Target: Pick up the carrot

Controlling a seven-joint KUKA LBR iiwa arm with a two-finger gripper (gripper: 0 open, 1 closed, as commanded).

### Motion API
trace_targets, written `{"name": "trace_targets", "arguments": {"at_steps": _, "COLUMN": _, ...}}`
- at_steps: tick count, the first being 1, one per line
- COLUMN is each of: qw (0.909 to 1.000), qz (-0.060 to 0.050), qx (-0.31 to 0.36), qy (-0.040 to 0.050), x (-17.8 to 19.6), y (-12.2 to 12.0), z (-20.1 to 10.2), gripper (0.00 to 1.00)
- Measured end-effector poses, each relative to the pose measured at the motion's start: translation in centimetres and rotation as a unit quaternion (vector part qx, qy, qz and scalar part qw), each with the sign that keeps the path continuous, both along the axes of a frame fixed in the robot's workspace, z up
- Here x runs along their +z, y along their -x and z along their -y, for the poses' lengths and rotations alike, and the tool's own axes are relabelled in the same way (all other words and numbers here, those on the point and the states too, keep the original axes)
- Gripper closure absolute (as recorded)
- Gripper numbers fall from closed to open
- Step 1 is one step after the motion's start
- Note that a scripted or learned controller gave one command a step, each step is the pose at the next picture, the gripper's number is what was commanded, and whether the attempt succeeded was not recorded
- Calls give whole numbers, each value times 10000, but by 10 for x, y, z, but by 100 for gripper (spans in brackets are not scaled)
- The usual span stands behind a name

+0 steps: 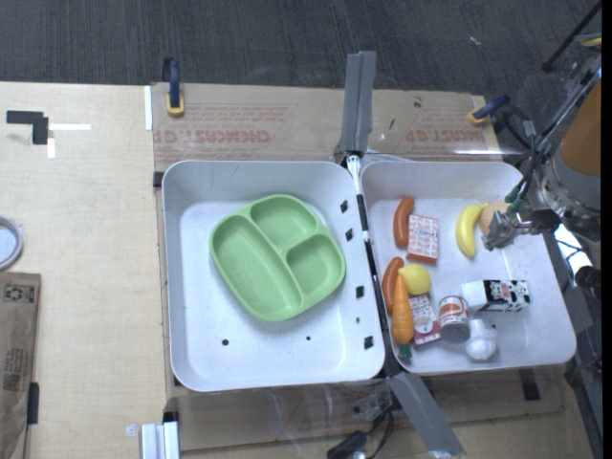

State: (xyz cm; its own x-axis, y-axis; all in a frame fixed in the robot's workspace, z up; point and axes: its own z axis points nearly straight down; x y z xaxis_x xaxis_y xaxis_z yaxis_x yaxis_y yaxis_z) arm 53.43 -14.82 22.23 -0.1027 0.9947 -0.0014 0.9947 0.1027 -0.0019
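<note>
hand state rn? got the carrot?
Hand: cannot tell open or closed; over the right bin by the banana, nothing seen in it. Carrot lies at the bin's left wall.

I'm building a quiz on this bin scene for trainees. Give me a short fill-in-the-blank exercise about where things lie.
1. The green divided plate lies in the ____ bin.
2. The carrot lies near the right bin's ____ wall.
3. The gripper hovers beside the ____, far from the carrot.
4. The plate has ____ compartments.

Missing words: left; left; banana; three
</note>
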Motion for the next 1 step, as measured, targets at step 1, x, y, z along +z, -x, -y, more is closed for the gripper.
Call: {"name": "trace_targets", "arguments": {"at_steps": 1, "qw": 9918, "qz": -9, "qx": -1278, "qy": -2, "x": 20, "y": 57, "z": -53, "gripper": 100}}
